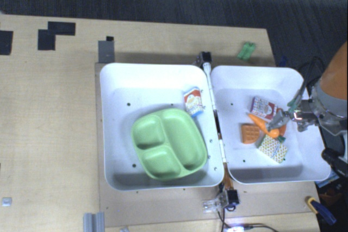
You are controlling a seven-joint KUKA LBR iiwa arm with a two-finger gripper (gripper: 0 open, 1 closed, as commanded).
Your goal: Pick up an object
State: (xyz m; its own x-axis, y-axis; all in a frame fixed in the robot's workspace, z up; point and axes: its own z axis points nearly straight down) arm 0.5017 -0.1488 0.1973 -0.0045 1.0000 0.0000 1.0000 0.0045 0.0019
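The orange carrot [262, 123] lies just left of the gripper [279, 122], whose spread I cannot tell, in the right bin [255, 168]. Beside it: waffle [249, 133], red packet [262, 107], patterned packet [272, 149]. The left bin [117, 117] holds a green tray [168, 143].

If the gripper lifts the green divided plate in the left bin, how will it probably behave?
The green divided plate looks like moulded plastic, so probably stiff and light. Its smooth, rounded rim may slip between fingers. It lies flat in the left bin, so tipping seems unlikely.
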